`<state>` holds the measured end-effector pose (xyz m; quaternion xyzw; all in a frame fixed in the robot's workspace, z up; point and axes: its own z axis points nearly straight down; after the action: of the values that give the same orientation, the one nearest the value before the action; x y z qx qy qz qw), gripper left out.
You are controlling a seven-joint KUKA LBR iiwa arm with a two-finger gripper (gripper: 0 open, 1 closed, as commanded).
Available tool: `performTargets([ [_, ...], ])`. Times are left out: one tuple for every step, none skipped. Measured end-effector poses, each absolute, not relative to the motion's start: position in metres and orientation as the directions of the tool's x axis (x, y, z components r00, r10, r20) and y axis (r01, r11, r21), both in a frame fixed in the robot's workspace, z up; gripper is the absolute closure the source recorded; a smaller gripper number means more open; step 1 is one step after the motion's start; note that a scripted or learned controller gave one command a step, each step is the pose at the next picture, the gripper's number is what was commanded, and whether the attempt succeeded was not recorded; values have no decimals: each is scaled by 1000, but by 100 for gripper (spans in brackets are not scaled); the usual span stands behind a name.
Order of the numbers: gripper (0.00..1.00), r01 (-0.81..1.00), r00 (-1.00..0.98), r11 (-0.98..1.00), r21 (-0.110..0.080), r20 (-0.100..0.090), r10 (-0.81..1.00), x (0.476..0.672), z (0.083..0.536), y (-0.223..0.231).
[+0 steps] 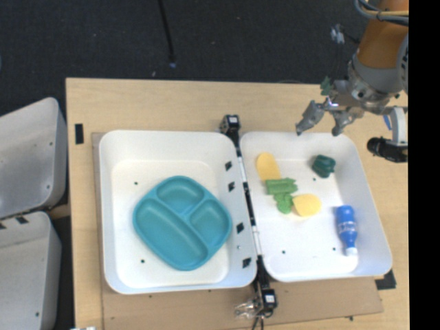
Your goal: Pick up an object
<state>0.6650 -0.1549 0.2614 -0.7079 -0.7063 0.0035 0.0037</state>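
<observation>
Across the wooden surface point(82, 102) sit two shallow white bins side by side, joined along a hinged middle seam with small black clips. Left bin point(110, 267): one teal divided plate point(182, 222) with three compartments, lying flat slightly toward 6 o'clock of the bin's centre. Right bin point(371, 253): five items. A yellow oblong piece point(268, 165) lies toward 10 o'clock of that bin; a light green ridged piece point(282, 191) sits just at its 5 o'clock, near the bin's centre, touching or nearly touching a second yellow piece point(306, 204) at its own 4 o'clock. A dark green lump point(323, 164) rests toward 1 o'clock of the bin, apart from the others. A blue bottle point(346, 228) with a white end lies on its side toward 4 o'clock, close to the right wall. Arm: grey with an orange band, entering at 2 o'clock of the frame. Gripper point(322, 124): raised above the far rim of the right bin at 12 o'clock, its two fingers spread apart with nothing between them, well clear of every item; the dark green lump lies nearest, at the gripper's 6 o'clock.
</observation>
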Motion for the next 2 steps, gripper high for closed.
performTargets([
  [0, 1000, 0, 0, 2, 0, 1000, 666, 270, -154],
  [0, 1000, 1, -1, 2, -3, 1000, 671, 230, -158],
])
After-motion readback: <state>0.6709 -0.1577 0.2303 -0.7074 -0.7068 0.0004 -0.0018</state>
